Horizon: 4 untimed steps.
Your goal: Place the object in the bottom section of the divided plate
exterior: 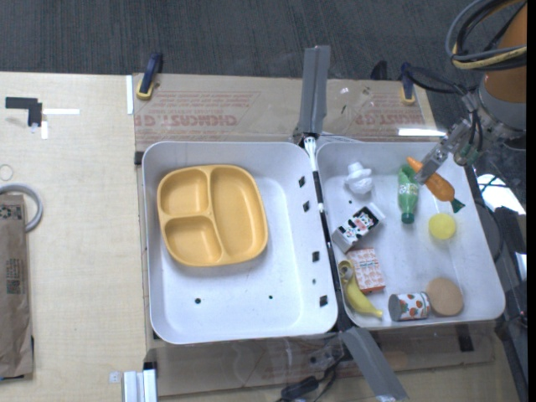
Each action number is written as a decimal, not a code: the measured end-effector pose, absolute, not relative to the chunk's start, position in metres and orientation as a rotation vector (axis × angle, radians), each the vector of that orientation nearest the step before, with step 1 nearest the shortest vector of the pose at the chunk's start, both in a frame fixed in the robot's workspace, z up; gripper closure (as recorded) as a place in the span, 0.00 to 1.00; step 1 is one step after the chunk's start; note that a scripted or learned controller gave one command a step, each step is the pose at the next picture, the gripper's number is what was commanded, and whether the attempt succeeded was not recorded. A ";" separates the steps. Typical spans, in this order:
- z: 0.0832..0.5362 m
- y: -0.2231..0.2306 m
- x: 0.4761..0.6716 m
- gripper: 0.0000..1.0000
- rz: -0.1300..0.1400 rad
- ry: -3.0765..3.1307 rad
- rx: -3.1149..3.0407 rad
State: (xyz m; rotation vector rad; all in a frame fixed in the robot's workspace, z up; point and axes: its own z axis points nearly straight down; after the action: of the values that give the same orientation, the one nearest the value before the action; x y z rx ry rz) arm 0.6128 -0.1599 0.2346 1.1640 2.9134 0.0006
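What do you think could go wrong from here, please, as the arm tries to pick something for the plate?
The gripper sits among the carrot and green bottle, so it may knock the bottle or miss. The yellow plate lies in the other bin, so anything loosely held might drop crossing the divider.

The arm at 2 o'clock is cut off by the top and right edges, so just its orange band and looped cables show. The gripper is small and blurred, lying over the carrot, whose upper end it hides. At 9 o'clock a brown bag is cut by the left edge. At 6 o'clock the bench frame and a cable run off the bottom edge. The print on the carton, the box and the can is too small to read. The white thing at 2 o'clock in the right bin is too blurred to name.
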 end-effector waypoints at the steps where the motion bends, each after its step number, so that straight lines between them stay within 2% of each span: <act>1: 0.191 -0.087 0.626 1.00 -0.001 2.933 1.125; 2: 0.196 -0.028 0.584 1.00 -0.001 2.867 1.283; 3: 0.191 0.058 0.564 1.00 -0.002 2.890 1.232; 4: 0.154 0.147 0.548 1.00 -0.004 2.916 1.174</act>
State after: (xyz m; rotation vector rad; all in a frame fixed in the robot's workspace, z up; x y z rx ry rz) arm 0.5475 0.1474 0.1535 1.1742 2.9156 -0.0043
